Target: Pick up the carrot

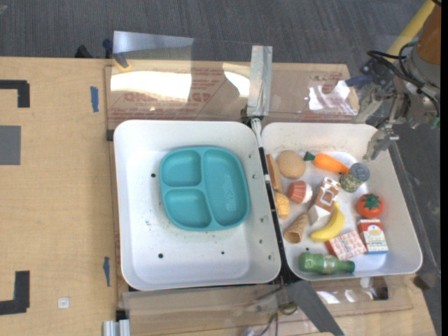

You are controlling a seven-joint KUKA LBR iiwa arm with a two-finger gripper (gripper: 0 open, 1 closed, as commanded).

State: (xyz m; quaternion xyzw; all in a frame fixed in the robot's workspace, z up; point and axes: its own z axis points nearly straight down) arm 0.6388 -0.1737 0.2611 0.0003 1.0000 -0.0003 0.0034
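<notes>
The carrot (330,163), orange with a small green top, lies in the right bin (409,247) near its far wall, between a tan bread roll (290,164) and a small grey-lidded can (355,176). My gripper (383,145) hangs over the bin's far right corner, to the right of the carrot and apart from it. Its fingers (374,150) stand open with nothing between them.
The right bin also holds a tomato (369,205), banana (330,224), green bottle (325,263), two small cartons (374,236), an ice cream cone (296,226) and a pink cup (299,192). A teal divided plate (205,187) lies in the left bin (133,208).
</notes>
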